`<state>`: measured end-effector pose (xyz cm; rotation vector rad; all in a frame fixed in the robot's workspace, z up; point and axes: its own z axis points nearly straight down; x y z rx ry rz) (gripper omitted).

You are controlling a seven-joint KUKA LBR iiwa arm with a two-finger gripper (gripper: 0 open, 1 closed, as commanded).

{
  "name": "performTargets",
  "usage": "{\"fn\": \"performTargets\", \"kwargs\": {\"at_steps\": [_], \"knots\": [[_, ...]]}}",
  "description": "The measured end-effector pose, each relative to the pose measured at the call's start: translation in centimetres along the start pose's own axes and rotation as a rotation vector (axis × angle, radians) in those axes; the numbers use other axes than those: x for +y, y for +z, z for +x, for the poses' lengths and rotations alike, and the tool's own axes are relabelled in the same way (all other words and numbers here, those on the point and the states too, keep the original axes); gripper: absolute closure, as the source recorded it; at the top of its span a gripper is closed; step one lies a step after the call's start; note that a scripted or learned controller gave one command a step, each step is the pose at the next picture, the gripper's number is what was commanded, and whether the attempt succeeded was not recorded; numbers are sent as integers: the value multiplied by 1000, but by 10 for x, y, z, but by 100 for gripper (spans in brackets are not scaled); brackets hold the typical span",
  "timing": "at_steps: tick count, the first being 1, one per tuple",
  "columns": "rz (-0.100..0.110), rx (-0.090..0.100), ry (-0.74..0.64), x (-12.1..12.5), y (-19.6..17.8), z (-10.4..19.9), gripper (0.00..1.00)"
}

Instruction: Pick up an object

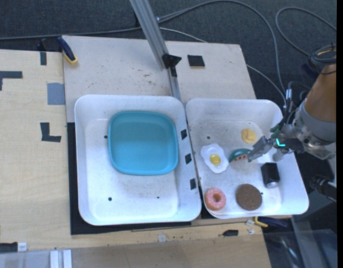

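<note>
One teal piece [237, 156] lies just beside the pincer [253, 155].

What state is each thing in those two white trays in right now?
Blue plate: right way up, flat in left bin.
Fried egg: yolk up, flat in right bin.
Pink doughnut: lying flat, hole upward.
Brown disc: lying flat, apart from the doughnut.
Yellow piece: lying loose, nothing touching it.
Teal piece: lying beside the egg, shape unclear.
</note>
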<state>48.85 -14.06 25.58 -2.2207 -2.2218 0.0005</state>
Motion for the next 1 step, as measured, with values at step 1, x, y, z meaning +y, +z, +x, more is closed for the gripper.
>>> {"fn": "performTargets", "kwargs": {"at_steps": [1], "knots": [[0, 0, 0, 0, 0, 0, 0]]}}
